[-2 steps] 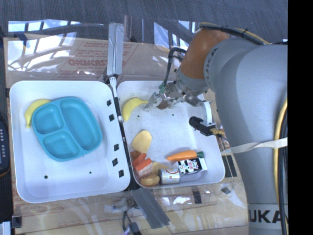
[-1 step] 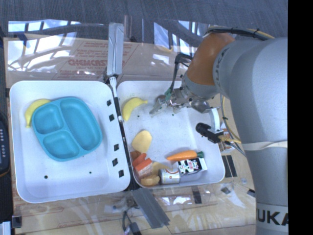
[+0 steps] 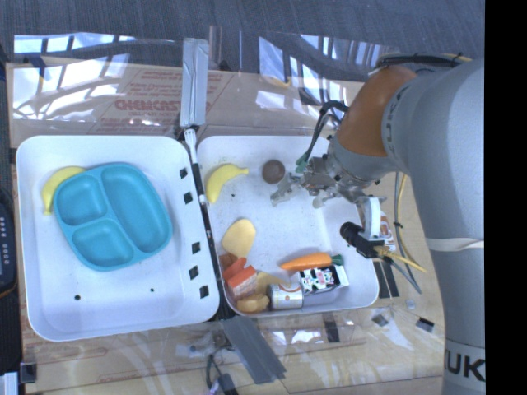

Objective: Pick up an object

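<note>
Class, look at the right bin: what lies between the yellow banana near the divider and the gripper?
In the camera view, a small brown ball sits between the banana and the gripper, on the right bin's white floor; the rest of that stretch is bare.

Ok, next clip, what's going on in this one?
A grey robot arm reaches in from the right over the right-hand bin, its end effector low near a small brown ball at the back. No object can be seen in its grasp. A banana, a carrot, a small carton and other toy food lie in that bin. The left bin holds a blue divided plate and another banana.
</note>
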Motion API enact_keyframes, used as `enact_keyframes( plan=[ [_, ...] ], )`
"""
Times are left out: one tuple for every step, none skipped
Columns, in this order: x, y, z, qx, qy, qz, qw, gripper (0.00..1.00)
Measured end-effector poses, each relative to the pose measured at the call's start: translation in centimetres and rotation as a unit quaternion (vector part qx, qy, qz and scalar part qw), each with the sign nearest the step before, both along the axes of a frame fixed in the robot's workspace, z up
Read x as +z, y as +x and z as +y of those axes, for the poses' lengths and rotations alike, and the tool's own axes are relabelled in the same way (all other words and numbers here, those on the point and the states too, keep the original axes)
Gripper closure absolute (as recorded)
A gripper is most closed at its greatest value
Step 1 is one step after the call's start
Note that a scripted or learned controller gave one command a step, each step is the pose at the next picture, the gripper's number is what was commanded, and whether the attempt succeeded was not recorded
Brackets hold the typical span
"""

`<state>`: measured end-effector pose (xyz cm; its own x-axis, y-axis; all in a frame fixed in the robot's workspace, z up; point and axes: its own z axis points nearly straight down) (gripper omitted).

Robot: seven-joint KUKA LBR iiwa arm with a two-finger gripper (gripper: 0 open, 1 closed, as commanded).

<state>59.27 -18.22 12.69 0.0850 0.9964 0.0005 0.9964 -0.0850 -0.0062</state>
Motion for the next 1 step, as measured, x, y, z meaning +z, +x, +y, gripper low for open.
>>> enact_keyframes(
  plan=[
    [-3.75,5.97,1.74,0.038,0.0006,-0.001,0.9993,0.0]
  ],
)
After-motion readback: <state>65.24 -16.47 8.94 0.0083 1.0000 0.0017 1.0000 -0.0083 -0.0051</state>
